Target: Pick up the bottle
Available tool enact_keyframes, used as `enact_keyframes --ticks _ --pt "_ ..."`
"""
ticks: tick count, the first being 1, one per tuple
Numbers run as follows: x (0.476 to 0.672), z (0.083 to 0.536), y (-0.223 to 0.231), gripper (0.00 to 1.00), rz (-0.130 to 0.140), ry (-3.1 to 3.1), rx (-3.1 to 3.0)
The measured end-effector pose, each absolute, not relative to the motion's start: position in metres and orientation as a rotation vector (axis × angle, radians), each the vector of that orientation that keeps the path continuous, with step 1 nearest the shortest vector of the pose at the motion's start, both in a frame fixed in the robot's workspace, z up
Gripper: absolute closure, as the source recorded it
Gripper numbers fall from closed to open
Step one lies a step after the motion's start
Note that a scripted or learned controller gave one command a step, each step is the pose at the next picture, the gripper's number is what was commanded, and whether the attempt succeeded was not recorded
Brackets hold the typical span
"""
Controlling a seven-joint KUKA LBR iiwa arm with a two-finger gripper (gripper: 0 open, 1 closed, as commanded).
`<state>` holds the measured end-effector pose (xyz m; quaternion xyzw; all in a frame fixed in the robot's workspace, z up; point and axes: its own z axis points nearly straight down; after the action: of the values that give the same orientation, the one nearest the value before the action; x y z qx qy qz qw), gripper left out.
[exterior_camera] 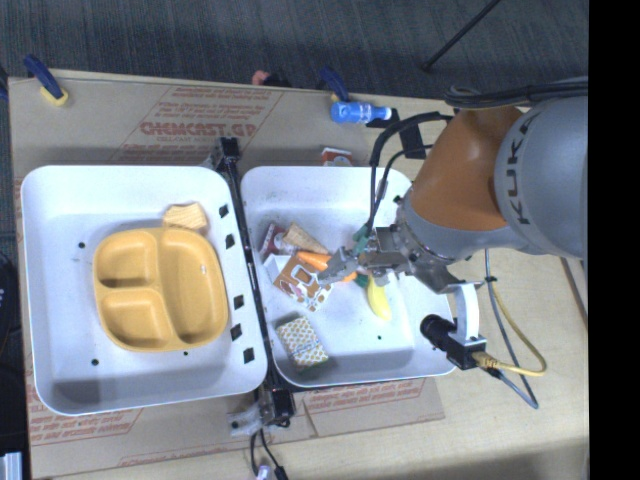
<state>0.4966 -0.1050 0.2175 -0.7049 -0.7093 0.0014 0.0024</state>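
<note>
Far to the left of the gripper (345, 265), the left bin (40, 268) holds a yellow divided plate (160, 288) with 3 compartments, and a tan bread-like piece (186, 215) lies just beyond the plate's upper rim. A black divider (243, 258) runs between the 2 bins.

In the right bin (400, 353), a patterned packet (301, 341) lies below and left of the gripper, well apart from it. Just left of the fingertips sit a red-and-white wrapper (298, 280) and a tan wedge (303, 238), with an orange carrot-like piece (314, 261) touching or nearly touching the fingers.

The gripper hangs low over the middle of the right bin, pointing left; its fingers seem slightly spread, though clutter makes this hard to judge, and nothing sits clearly between them. A yellow banana-shaped item (378, 299) lies just below and right of it.

The bottle (356, 113), blue with a white cap, lies on its side on the cardboard outside the bins, well above the gripper. The grey and orange arm (470, 183) enters from the right.
</note>
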Motion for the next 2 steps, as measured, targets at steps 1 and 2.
enact_keyframes --ticks 1,2 --pt "0.497 0.227 -0.105 1.00 0.007 -2.229 -2.204" --pt "0.476 0.225 -0.066 1.00 0.004 -2.336 -2.093"
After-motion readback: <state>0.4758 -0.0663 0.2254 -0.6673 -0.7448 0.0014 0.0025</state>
